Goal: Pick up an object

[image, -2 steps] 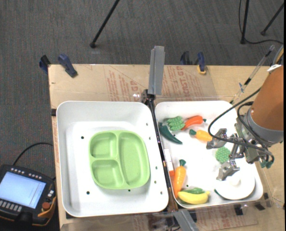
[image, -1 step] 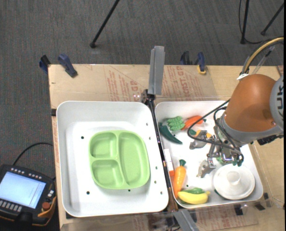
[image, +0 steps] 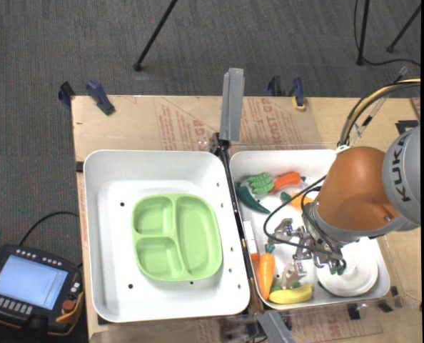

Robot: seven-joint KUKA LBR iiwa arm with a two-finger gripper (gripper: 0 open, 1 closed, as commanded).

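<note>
Currently the end effector, grip state unclear, hovers beside the toy carrot; centre above it before descending.

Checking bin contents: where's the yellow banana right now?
The yellow banana lies in the right bin, against its near wall, just right of the carrot and left of the white dish, below the gripper.
</note>
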